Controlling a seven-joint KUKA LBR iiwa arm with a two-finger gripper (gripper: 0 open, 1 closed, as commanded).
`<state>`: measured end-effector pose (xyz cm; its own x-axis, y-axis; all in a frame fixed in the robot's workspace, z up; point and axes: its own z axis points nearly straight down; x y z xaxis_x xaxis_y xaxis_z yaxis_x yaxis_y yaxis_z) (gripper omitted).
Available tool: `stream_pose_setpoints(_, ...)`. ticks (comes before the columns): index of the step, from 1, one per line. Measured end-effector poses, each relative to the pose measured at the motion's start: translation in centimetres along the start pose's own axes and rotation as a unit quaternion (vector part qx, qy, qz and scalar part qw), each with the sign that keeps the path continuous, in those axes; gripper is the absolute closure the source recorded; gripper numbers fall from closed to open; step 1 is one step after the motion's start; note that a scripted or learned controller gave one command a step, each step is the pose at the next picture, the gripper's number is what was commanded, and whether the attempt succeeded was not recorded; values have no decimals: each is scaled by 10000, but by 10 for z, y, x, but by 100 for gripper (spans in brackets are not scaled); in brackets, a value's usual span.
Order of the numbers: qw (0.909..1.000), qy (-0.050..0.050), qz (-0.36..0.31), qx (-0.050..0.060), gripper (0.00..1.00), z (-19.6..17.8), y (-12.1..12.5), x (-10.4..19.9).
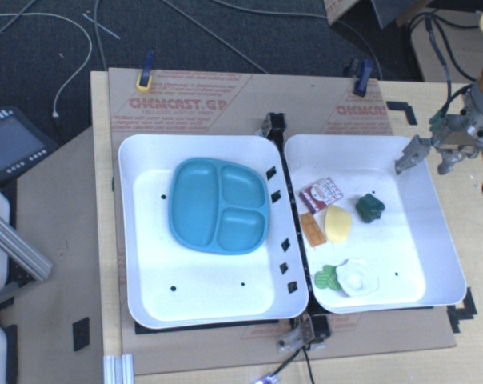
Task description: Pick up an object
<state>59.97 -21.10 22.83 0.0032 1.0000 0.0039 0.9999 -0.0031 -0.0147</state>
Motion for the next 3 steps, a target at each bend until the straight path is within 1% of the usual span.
stream_pose_setpoints(1,10000,-17,-19,-71,0,-9,3,1)
stream_pose_setpoints(2,10000,-7,-18,-40,0,53,-1,5)
stream_pose_setpoints(3,10000,-11,-16,-48,0,96,0,2)
